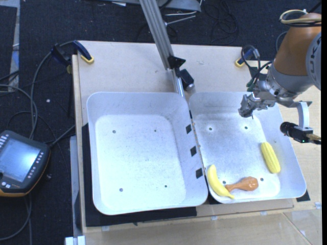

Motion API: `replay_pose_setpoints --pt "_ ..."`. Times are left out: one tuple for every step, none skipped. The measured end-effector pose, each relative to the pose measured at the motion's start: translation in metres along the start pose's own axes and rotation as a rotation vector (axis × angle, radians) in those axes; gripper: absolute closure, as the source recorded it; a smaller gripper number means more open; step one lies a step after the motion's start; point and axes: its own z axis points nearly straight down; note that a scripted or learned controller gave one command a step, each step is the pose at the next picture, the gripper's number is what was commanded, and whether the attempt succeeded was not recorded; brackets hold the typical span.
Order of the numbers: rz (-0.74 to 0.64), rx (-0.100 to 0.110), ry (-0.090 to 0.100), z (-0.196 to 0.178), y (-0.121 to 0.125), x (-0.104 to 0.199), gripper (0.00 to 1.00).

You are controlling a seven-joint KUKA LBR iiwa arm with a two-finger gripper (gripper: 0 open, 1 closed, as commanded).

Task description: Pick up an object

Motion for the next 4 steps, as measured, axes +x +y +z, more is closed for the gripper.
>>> replay_pose_setpoints --pt "0.0 0.0 0.0 -0.053 0.001 0.0 1.0" --pt "-0.004 0.006 0.002 -0.039 -0.003 0.053 1.0" --pt "-0.003 0.006 0.002 -0.028 -0.012 0.101 1.0" --pt "-0.005 0.006 0.002 -0.025 -0.021 0.163 1.0"
